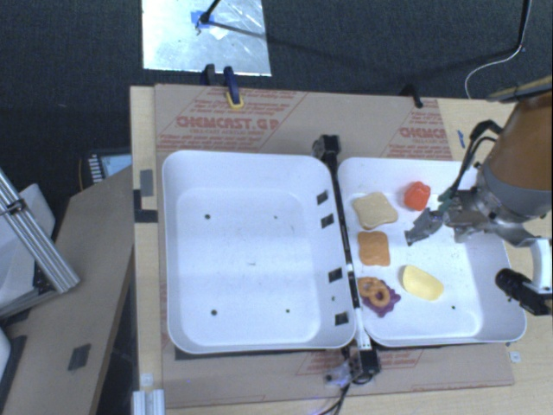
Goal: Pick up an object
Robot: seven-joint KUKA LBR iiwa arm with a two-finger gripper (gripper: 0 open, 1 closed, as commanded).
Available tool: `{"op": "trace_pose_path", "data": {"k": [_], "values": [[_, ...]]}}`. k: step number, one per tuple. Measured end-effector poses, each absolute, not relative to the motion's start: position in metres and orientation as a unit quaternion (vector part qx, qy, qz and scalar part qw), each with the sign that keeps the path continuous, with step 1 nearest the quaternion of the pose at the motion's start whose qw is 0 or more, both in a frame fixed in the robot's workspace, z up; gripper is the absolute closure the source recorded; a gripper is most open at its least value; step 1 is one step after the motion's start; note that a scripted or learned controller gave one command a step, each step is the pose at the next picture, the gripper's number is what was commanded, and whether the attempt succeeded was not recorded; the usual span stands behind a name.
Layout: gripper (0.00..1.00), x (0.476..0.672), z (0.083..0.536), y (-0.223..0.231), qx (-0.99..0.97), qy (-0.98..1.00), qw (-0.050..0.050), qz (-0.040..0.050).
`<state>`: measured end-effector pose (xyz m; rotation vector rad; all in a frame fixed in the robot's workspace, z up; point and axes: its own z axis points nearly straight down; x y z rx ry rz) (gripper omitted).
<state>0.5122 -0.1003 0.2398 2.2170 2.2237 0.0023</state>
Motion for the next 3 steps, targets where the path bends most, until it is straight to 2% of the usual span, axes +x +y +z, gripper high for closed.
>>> {"op": "trace_pose_path", "data": {"k": [1, 2, 3], "values": [[1.0, 0.513, 0.251, -0.1, 0.705, 0.709, 0.002, 0.0017], [1.0, 0.488, 0.408, -0.023, 0.703, 0.711, 0.006, 0.0087], [1.0, 0.488, 0.491, 0.042, 0.703, 0.711, 0.004, 0.0057]]}}
